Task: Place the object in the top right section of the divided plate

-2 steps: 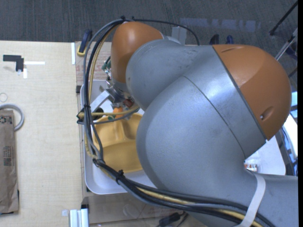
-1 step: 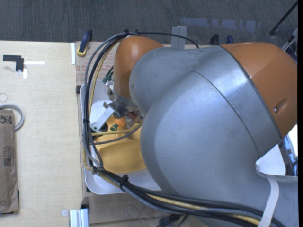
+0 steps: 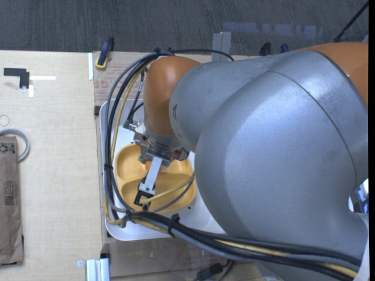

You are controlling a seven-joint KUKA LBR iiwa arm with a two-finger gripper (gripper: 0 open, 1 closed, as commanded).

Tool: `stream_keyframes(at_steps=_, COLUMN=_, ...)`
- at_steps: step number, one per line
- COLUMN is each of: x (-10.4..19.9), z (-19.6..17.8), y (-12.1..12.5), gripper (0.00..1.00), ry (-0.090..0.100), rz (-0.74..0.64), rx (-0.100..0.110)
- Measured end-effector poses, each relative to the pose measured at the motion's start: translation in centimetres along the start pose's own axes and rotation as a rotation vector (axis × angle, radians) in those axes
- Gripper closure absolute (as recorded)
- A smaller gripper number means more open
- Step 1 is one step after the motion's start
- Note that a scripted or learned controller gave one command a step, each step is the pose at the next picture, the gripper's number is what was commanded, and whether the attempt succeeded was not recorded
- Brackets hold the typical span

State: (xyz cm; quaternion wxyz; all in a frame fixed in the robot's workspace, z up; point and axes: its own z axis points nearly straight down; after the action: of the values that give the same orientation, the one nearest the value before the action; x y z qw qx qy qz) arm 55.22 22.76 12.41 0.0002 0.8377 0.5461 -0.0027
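A yellow divided plate [image 3: 126, 164] lies in the white bin [image 3: 109, 218], and the arm covers much of it. A raised ridge crosses the plate's near part. My gripper [image 3: 156, 157] hangs low over the middle of the plate, below the orange wrist band. The bulk of the grey arm hides the plate's right side and the bin beyond it. I cannot make out any loose object on the visible part of the plate or at the gripper.
Black cables loop along the bin's left rim. On the wooden bench to the left lie a brown paper bag [image 3: 9, 201], a grey ring [image 3: 22, 142] and a small black bracket [image 3: 16, 74]. A yellow and blue tool [image 3: 105, 52] sits by the bin's far corner.
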Motion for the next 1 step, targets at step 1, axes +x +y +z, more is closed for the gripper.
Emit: stream_keyframes(at_steps=1, x=-2.69, z=2.5, y=-6.48, gripper=1.0, ry=0.012, rz=-0.356, rx=-0.015)
